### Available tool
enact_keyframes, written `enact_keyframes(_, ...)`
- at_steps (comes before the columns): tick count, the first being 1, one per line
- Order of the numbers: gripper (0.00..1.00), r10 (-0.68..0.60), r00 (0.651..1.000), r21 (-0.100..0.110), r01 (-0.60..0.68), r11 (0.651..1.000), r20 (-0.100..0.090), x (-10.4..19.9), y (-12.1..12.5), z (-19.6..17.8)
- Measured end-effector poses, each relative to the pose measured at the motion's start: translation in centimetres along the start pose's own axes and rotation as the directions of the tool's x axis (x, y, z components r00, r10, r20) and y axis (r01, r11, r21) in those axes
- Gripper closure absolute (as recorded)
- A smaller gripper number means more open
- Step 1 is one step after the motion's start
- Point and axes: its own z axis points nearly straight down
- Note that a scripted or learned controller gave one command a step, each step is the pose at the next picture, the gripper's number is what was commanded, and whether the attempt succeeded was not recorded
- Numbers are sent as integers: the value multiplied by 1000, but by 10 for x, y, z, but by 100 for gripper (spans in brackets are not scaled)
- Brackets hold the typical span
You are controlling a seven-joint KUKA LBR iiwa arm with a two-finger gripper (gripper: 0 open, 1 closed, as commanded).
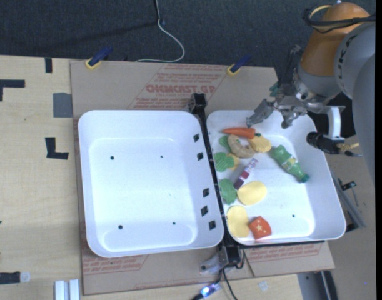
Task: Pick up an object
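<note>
Looking down on the surface [28, 186], we see two shallow white bins side by side on a sheet of cardboard [172, 89]. The left bin [90, 167] has only small dark dots on its floor. The right bin [322, 211] holds a scatter of toy food. An orange carrot [239, 131] lies near the far rim, and just below it are a tan piece [240, 147] and a small yellow piece [261, 144], close together. A green bottle [289, 163] lies tilted toward the bin's right side. A green leafy piece [224, 161] sits by the divider between the bins, with a slim tube with a dark red band [246, 173] beside it and another green piece [227, 191] lower down. A yellow lemon-like piece [252, 193] rests near the middle, and toward the near rim a second yellow piece [237, 220] touches a red piece [260, 227]. The arm [341, 39] reaches in from the right, and its gripper [273, 114] hangs over the far rim of the right bin, above and to the right of the carrot. Its fingers [258, 114] look spread apart, with nothing between them.
</note>
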Motion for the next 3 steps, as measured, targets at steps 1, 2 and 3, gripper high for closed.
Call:
enact_keyframes(1,0,-4,1000,-8,4,1000,1,40,9,103)
enact_keyframes(2,0,2,1000,-17,-2,1000,4,15,-41,-111)
enact_keyframes(3,100,-1,1000,-1,1,1000,1,18,-42,-109)
